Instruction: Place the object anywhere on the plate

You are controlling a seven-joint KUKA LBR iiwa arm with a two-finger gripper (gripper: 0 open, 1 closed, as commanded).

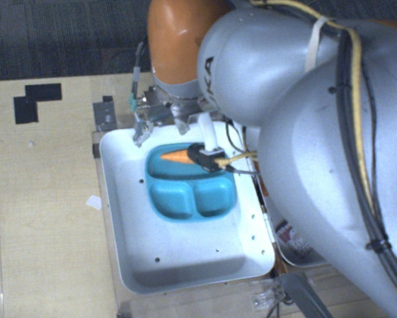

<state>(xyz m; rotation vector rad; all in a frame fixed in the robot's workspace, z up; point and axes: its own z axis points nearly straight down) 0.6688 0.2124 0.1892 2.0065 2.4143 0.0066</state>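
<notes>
Pale bench [43, 229], white bin [142, 257] on it, black patches [35, 102]

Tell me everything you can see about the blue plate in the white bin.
The blue plate looks like smooth moulded plastic, with rounded corners and three compartments: one long one along the far side and two smaller ones side by side nearer the camera. It lies flat on the floor of the white bin, in its far half. An orange tapered object rests in the long compartment, its right end hidden from view. The two smaller compartments look bare.
</notes>
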